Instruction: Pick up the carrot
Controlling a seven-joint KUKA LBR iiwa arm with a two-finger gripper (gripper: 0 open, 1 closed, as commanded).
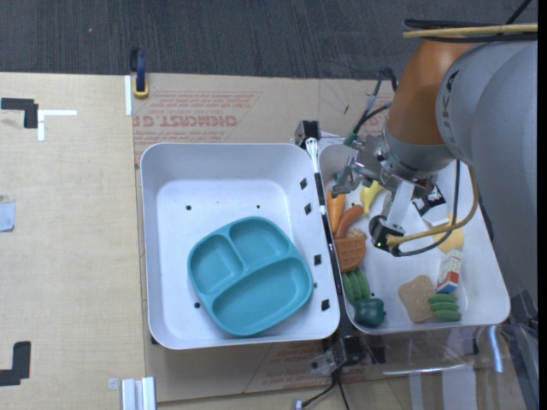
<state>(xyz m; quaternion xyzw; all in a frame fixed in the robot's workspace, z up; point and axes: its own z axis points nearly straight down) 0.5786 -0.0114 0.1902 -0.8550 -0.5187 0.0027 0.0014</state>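
Carrot [337, 207] lies in right bin [485, 273]; cardboard bench [68, 229], dark carpet [256, 24] beyond.

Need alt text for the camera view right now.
The hand hangs over the right bin, close to the carrot that lies along the bin's left wall. The left bin holds a teal plate.

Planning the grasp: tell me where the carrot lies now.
In the camera view the carrot lies in the right-hand bin, against its left wall, just above a brown waffle-like piece.
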